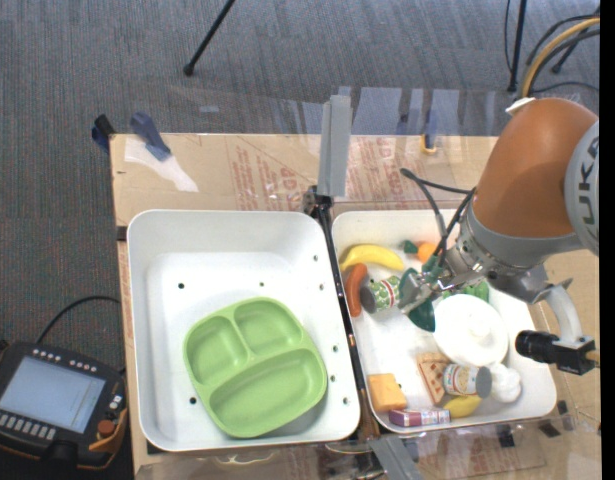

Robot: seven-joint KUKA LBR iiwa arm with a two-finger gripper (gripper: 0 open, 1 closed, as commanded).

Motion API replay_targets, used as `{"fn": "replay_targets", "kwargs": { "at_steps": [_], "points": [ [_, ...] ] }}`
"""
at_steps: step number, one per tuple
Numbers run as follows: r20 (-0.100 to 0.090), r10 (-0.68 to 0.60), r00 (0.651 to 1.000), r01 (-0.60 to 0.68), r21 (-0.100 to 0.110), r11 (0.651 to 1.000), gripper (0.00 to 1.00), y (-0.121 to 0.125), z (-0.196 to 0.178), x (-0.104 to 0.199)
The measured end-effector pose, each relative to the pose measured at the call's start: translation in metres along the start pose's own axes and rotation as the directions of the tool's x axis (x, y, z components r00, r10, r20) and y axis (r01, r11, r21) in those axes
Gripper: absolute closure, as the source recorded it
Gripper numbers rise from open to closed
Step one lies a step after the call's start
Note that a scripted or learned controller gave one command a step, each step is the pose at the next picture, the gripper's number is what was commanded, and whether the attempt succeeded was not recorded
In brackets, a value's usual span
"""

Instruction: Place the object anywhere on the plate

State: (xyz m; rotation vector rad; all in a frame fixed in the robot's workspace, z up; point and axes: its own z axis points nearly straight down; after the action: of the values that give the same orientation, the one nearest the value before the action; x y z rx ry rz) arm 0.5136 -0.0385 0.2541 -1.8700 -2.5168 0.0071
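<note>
Far to the left of the gripper, outside the bins, a black handheld controller [52,400] with a grey screen lies at the bench edge. Also to the left of the gripper, in the left bin [162,243], rests the green plate [255,367]; it is light green, with three compartments, and nothing lies on it. On the brown board [257,173] behind the bins there is red printing, but it is too faint to read.

The gripper [419,290] is low in the right bin [542,393], and whether its fingers are open or closed I cannot tell. Just to its left lies a small can [383,294] on its side, with a white and red label whose words are too small to read; it seems to touch the gripper. Further left of the can is an orange sausage-shaped piece [356,289], and behind it a yellow banana [372,257]. Below and right of the gripper is a white round lid-like object [472,330]. Nearer the front lie an orange block [387,392], a cracker-like triangle [433,372] and a small jar [465,380] with an unreadable label.

On the arm [532,183], at the far right, the letters "UK" are visible.
</note>
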Motion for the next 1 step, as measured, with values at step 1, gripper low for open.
{"fn": "replay_targets", "kwargs": {
  "at_steps": [1],
  "points": [
    [-0.001, -0.078, 0.997, 0.078, 0.004, 0.997, 1.0, 0.0282, 0.0714, 0.0792]
  ]
}}
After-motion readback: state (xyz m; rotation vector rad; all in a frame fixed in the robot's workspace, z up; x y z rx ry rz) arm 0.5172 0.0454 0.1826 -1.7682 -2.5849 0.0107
